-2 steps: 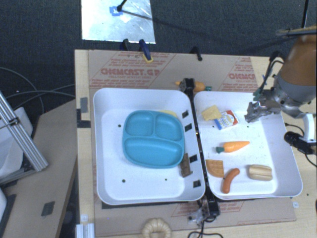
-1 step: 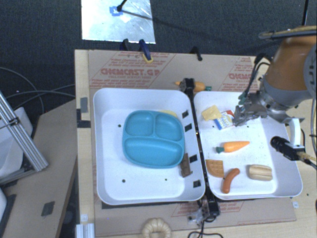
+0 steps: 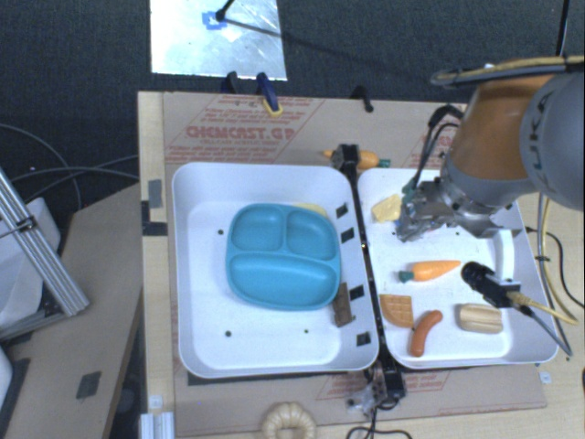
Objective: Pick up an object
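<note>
1. We see the arm reach over the right bin, its jaws low beside a pale yellow piece; we cannot tell how far they are parted.
2. Below lie a carrot, a waffle, a sausage and a bread roll.
3. The left bin bears a blue divided plate.

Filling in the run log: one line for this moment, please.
gripper low in right bin | beside yellow piece | carrot, sausage lying loose | nothing seen held
</note>
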`<state>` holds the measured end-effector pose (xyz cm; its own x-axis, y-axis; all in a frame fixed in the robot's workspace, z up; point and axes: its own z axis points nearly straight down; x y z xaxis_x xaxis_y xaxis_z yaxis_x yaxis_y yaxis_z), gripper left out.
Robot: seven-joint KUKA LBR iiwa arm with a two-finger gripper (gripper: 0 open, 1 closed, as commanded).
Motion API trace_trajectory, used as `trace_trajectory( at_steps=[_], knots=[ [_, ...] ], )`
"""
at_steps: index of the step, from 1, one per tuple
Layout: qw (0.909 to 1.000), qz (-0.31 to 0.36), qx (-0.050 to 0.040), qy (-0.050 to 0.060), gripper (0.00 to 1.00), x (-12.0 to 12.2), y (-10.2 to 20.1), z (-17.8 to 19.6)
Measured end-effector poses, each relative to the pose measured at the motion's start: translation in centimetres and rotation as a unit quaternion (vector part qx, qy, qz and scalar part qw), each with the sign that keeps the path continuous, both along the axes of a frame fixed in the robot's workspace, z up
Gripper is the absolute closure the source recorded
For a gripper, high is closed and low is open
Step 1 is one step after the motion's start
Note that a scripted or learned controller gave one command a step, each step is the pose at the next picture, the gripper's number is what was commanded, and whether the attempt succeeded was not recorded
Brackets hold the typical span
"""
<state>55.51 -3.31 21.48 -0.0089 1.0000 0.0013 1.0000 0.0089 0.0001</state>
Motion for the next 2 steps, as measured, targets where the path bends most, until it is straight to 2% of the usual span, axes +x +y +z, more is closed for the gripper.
trace_trajectory(
  at_steps=[1,2],
  knots=[
    [1.0000,-0.001,-0.0003,0.000,1.00,-0.1,0.9,0.0],
    [1.0000,-0.001,-0.0003,-0.001,1.00,0.6,1.5,1.6]
  ],
)
